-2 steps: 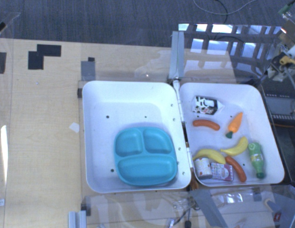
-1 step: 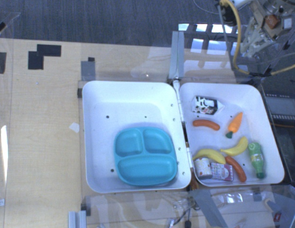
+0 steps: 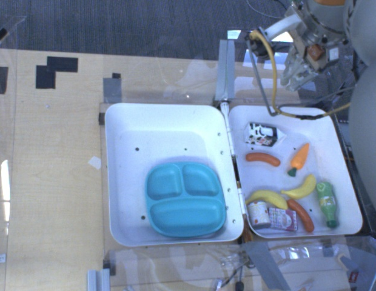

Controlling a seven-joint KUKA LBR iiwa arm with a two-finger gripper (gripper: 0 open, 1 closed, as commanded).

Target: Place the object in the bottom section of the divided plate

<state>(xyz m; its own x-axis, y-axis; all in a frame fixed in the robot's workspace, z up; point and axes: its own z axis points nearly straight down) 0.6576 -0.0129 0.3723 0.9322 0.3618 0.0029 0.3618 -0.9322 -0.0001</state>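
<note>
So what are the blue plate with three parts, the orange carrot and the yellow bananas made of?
The light blue divided plate looks like smooth moulded plastic: one even colour, rounded edges, a soft sheen. The small orange carrot with a green tip and the two yellow bananas look like toy food, probably plastic too: flat bright colours, smooth skins. From this far they could be rubber instead.

Count: 2 white bins (image 3: 115, 162), 1 blue divided plate (image 3: 185, 199), 2 bananas (image 3: 267, 196), 2 sausages (image 3: 262, 158), 1 carrot (image 3: 299, 157), 1 green bottle (image 3: 326, 204), 1 can (image 3: 258, 213), 1 pink carton (image 3: 282, 219), 1 black-and-white packet (image 3: 261, 134).
</note>
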